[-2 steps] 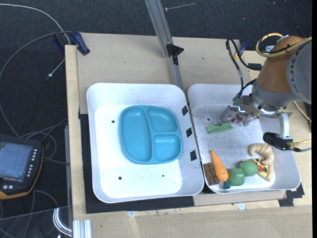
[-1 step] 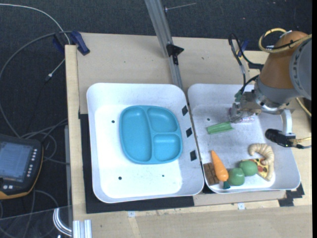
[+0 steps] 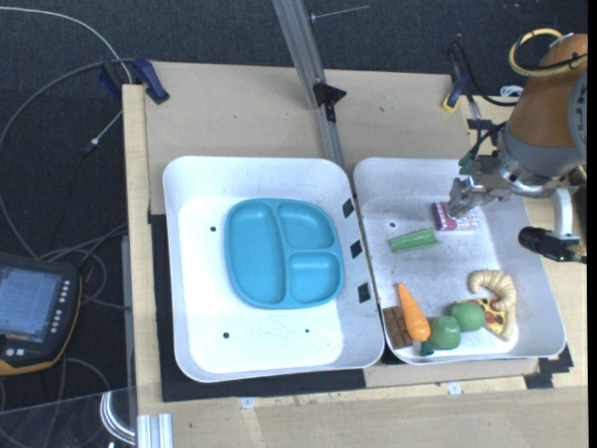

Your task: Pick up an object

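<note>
In the right bin [image 3: 532, 278], my gripper [image 3: 464, 198] hangs over the upper middle, directly above a small pink and white packet [image 3: 446, 218]. The packet lies just under the gripper's tip, and I cannot say whether they touch. A green cucumber-like piece [image 3: 412, 241] lies just left of and below the packet. Along the bin's front edge sit an orange carrot [image 3: 413, 313], a brown chocolate bar [image 3: 395, 327], a green pepper [image 3: 455, 327], a beige croissant [image 3: 494, 286] and a pizza slice [image 3: 495, 319].
The left bin [image 3: 191, 278] holds a blue divided plate [image 3: 283, 252]. A slanted metal pole [image 3: 303, 45] rises behind the bins. Cables and a black part of the arm [image 3: 546, 241] sit at the right bin's right rim. A handheld pendant [image 3: 33, 308] lies far left.
</note>
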Robot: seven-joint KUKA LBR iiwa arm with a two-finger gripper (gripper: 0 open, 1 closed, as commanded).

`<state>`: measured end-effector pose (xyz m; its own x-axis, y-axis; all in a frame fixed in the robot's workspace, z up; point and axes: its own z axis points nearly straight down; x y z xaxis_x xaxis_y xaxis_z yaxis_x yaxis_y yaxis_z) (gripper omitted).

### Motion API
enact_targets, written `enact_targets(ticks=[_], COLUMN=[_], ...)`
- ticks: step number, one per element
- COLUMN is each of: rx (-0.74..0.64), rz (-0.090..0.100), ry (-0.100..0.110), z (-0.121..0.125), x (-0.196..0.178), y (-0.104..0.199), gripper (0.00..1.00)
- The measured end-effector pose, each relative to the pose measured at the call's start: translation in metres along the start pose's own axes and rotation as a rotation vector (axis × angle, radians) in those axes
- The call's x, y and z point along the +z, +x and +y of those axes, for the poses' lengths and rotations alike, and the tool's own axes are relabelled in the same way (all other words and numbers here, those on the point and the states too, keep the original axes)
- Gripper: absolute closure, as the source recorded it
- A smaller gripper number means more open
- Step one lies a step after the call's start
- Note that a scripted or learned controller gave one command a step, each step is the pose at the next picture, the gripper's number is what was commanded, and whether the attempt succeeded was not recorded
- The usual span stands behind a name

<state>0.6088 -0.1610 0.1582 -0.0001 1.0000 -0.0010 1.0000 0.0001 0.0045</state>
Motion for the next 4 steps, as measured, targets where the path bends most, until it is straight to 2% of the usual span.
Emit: enact_targets(ticks=[2, 3, 4], rx=[-0.002, -0.004, -0.004], rz=[-0.001, 0.004, 0.004], ry=[-0.002, 0.009, 0.008], z=[0.006, -0.009, -0.035], x=[-0.118, -0.102, -0.106], y=[0.002, 0.050, 0.095], gripper=[1.00, 1.00, 1.00])
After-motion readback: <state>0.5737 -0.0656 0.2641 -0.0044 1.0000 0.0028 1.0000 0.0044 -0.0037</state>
